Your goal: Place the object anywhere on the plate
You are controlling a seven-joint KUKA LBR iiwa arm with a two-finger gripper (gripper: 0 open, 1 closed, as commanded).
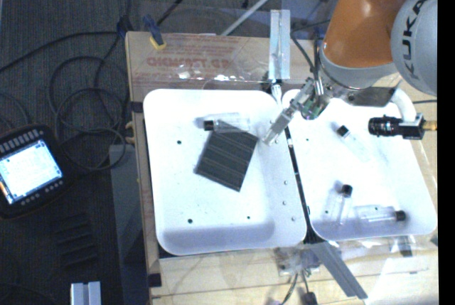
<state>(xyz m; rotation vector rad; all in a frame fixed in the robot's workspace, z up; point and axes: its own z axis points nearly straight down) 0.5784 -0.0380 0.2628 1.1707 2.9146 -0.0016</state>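
A dark grey ribbed square plate (226, 160) lies flat in the left bin (170, 225), right of the bin's middle. Just behind it lies a clear tube with a black cap (222, 124), its right end close to the plate's far corner. My gripper (274, 134) reaches down and to the left from the grey and orange arm (362, 26). Its tip hangs over the left bin's right rim, just right of the plate's far right corner. The tip looks pale and blurred, and I cannot make out anything held there.
The right bin (419, 175) holds a small black cap (343, 130), a short clear tube with a black cap (340, 200) and a longer clear tube (377, 213) near the front. A black cylinder (391, 126) juts out beside the arm. A metal post (279, 44) stands behind the bins.
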